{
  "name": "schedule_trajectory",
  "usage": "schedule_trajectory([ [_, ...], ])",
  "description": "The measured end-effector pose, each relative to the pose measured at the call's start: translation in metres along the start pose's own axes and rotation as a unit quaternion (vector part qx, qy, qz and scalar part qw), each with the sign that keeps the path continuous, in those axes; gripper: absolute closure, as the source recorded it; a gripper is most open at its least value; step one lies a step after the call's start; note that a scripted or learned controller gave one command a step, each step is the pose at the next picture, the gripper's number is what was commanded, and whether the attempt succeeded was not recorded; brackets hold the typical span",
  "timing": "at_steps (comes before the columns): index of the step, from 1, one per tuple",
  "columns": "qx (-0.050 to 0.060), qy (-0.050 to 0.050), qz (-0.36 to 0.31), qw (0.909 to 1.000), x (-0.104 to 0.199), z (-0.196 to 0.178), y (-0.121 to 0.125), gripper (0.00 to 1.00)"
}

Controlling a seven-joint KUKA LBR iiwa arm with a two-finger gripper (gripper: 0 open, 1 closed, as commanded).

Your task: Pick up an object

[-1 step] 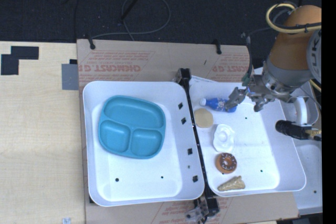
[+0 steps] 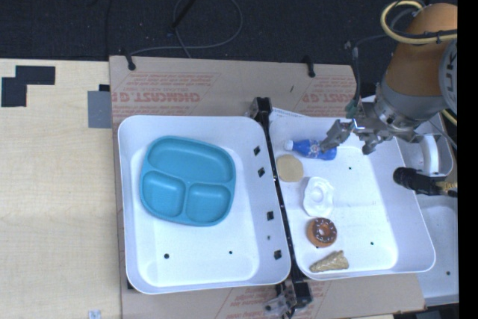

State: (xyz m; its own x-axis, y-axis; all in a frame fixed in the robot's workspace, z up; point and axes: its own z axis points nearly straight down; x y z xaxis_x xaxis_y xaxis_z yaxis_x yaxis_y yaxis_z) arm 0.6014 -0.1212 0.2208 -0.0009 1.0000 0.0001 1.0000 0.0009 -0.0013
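Nearby: jaws spread wide above right bin (image 2: pixel 373 183), one fingertip at blue bottle (image 2: pixel 308 149); cookie (image 2: pixel 290 169), donut (image 2: pixel 322 232) beside.

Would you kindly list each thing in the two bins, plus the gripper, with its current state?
blue tray: lying flat in the left bin, compartments bare
blue bottle: on its side, right bin, gripper at it
tan disc: flat
white piece: resting loose
donut: flat
cone-shaped piece: on its side

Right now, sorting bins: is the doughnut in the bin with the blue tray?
No, the doughnut lies in the right bin; the blue tray sits in the left one.
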Motion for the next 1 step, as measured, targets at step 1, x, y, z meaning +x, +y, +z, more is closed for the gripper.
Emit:
schedule_trajectory([
  [1, 0.003, 0.001, 0.0, 1.0, -0.0041, 0.0615, -0.006, 0.0],
])
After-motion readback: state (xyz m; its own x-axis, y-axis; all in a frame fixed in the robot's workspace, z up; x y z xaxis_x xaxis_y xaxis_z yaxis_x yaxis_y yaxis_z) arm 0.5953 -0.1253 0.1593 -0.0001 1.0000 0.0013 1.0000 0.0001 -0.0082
